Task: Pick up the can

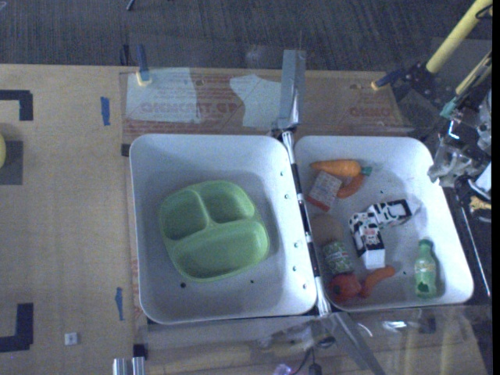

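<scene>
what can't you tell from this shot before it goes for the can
- Can, camera view: too small and blurred to read its label.
- Gripper, camera view: a blurred tangle at the right bin's rim; its jaws cannot be made out.
- Arm, camera view: mostly cut off by the right edge.

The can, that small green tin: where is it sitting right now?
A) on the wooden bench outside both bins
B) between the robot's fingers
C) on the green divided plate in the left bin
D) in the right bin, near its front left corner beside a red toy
D: the can lies in the right bin, near its front left corner, just above the red toy, far from the green plate.
</scene>
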You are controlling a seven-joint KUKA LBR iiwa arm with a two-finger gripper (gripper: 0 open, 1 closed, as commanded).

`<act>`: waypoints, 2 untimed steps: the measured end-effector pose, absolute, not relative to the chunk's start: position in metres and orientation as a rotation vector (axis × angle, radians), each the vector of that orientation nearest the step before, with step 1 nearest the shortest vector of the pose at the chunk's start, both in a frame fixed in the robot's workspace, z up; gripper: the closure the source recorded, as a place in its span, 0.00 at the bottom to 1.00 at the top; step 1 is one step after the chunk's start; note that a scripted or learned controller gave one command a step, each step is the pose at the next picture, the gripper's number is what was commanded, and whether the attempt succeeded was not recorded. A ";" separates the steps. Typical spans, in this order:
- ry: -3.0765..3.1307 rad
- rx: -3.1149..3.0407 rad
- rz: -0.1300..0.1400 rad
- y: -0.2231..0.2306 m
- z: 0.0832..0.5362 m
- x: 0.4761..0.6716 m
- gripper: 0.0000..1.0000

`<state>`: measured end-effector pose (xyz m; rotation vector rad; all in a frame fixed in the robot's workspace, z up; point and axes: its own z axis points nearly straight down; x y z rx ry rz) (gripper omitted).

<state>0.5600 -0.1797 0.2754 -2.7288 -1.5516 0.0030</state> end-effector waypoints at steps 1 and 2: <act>-1.156 -2.916 0.005 -0.168 0.247 0.489 1.00; -0.626 -3.074 0.007 -0.196 0.183 0.501 1.00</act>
